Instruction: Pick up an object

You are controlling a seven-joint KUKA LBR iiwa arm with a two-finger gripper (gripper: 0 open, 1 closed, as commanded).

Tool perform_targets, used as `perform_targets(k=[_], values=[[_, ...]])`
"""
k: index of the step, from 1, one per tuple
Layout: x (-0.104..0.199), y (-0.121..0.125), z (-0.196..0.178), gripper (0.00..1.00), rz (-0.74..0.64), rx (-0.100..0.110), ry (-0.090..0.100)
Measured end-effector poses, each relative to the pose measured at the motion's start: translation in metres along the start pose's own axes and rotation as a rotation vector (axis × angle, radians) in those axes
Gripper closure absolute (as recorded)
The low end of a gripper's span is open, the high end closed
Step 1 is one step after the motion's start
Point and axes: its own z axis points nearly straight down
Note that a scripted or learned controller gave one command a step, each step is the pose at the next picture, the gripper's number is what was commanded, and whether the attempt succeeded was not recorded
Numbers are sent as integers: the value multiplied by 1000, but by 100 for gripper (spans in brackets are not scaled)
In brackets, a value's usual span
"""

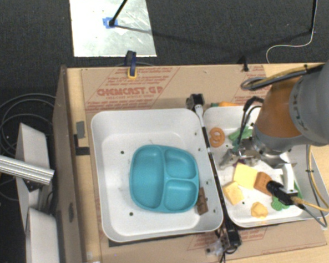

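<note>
While the gripper (236,153), state unclear, hangs over toy food (246,176), the blue plate (163,178) fills the left bin (108,159).

Two white bins are counted: the left bin (108,159) and the right bin (224,116). One blue divided plate (163,178) is recorded left of centre. One orange ring (216,135) and two yellow blocks (246,176) (233,193) are noted at right.

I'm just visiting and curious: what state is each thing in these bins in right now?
Blue plate: lying flat, right way up, in the left bin.
Orange ring: lying flat in the right bin.
Yellow blocks: lying loose below the hand.
Hand: low over the right bin's pile.
</note>
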Motion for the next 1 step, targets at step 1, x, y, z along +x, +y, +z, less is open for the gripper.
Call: perform_targets(k=[1], values=[[-17, -37, -3, 0, 8, -2, -3]])
